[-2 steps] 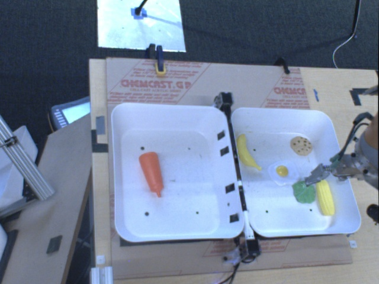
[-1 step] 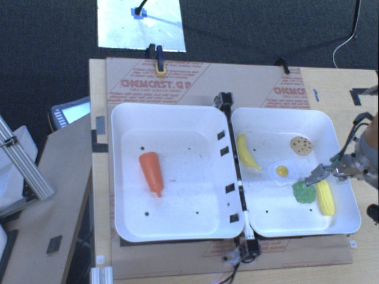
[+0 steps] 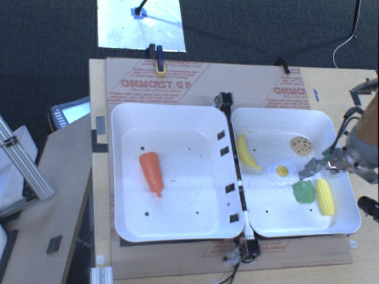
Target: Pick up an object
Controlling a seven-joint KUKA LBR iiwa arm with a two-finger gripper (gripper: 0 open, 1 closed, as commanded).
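Note:
The right bin (image 3: 260,120) holds a yellow banana (image 3: 246,152), a fried egg toy (image 3: 282,171), a brown cookie (image 3: 301,145), a green leafy piece (image 3: 304,191) and a yellow corn cob (image 3: 324,196). An orange carrot (image 3: 151,171) lies in the left bin (image 3: 172,120). My gripper (image 3: 317,165) reaches in from the right edge, hovering just above the green piece and the corn, to the right of the egg. Its fingers look spread and nothing sits between them.
A black divider clip strip (image 3: 232,158) runs between the two bins. The bins rest on a cardboard sheet (image 3: 195,81) on the bench. A cable (image 3: 349,34) hangs at the top right. A grey frame (image 3: 18,158) stands at the left.

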